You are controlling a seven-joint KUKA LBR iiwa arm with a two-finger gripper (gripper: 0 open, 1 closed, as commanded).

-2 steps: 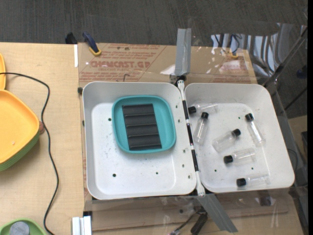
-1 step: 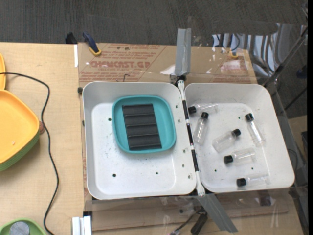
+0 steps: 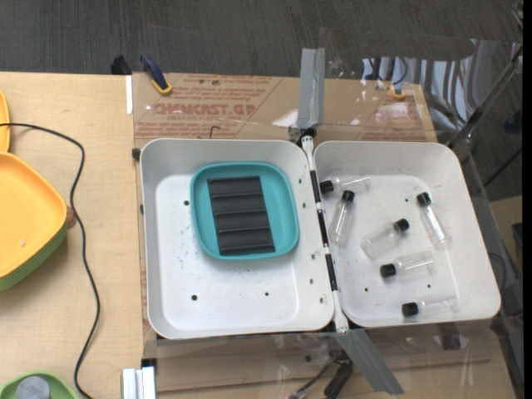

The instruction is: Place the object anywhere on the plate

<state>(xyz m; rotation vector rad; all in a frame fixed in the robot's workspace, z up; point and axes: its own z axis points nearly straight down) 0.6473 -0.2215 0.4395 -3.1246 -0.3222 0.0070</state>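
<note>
Six small clear vials (image 3: 383,240) with black caps lie loose in the right bin (image 3: 465,223). All are on their sides, pointing different ways and mostly apart from one another. Two sit near the bin's left wall, two mid-floor, two toward the front edge. None is on the plate.

The plate (image 3: 287,223) is teal, a rounded square with a raised rim. It sits in the left bin (image 3: 166,289), toward the back and right of centre. A dark ribbed insert (image 3: 240,215) covers its middle.

Gripper state: cannot tell.

Both bins are white with small dark specks on the floors and touch along a hinged centre seam. They rest on a brown cardboard sheet (image 3: 216,102) with red print. A light wood bench (image 3: 91,223) is to the left and grey carpet (image 3: 208,15) is behind. A grey metal upright (image 3: 312,90) stands at the back of the seam. A black cable (image 3: 83,223) loops across the wood. A small blue and yellow tool (image 3: 155,73) lies at the cardboard's back-left corner.

A yellow dish (image 3: 25,214), stacked on something green, is cut off by the left edge. A green round item (image 3: 29,386) is clipped at the bottom-left corner. The vial bodies are transparent and hard to trace against the white floor; the caps are the clearest cue. The top right shows glare from clear sheeting, and what lies behind it is unclear.
</note>
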